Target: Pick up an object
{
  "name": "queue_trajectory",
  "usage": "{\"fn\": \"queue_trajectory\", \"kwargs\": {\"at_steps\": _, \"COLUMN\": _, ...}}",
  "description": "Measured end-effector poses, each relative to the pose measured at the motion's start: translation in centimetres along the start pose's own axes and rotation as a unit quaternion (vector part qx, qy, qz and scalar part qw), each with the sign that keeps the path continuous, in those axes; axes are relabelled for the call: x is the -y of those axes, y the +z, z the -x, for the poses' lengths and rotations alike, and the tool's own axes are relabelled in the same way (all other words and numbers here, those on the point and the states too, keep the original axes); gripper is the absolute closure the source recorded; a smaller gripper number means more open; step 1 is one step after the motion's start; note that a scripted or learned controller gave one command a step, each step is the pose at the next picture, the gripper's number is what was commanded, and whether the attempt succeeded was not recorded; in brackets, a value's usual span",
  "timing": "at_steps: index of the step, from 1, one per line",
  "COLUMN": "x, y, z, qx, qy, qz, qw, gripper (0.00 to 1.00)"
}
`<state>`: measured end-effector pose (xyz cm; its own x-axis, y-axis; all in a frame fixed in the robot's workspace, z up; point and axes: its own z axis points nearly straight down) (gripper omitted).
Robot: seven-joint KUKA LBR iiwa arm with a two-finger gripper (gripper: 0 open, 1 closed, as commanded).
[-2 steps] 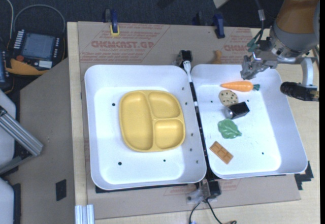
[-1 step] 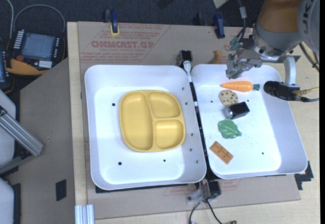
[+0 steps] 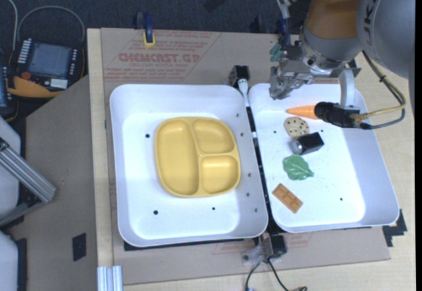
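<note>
We are hovering our claw [image 3: 282,88] over the far left corner of the right bin [image 3: 369,177], and we are holding nothing between its fingers; whether they are spread or closed, we cannot tell from this slant.

The things to pick from are lying in the right bin, all nearer the camera than the claw. An orange carrot [image 3: 302,111] is lying just right of the claw and a little below it, apart from it. Below the carrot, a round speckled cookie [image 3: 296,127] is sitting just above a small dark cylinder [image 3: 308,143]. A green leafy piece [image 3: 297,167] is lying below that, and a brown wafer [image 3: 287,198] is resting nearest the front edge, well apart from the claw.

In the left bin [image 3: 132,217], a yellow divided plate [image 3: 197,156] is sitting in the middle. The counter [image 3: 105,151] is carrying both bins.
</note>
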<state>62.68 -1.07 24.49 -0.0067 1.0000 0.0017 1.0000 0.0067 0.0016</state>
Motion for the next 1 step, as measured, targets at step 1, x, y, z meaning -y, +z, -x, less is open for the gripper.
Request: {"fn": "queue_trajectory", "kwargs": {"at_steps": 1, "x": 1.12, "y": 0.66, "z": -6.06, "qx": 0.000, "qy": 0.001, "qz": -0.002, "qw": 1.0000, "gripper": 1.00}}
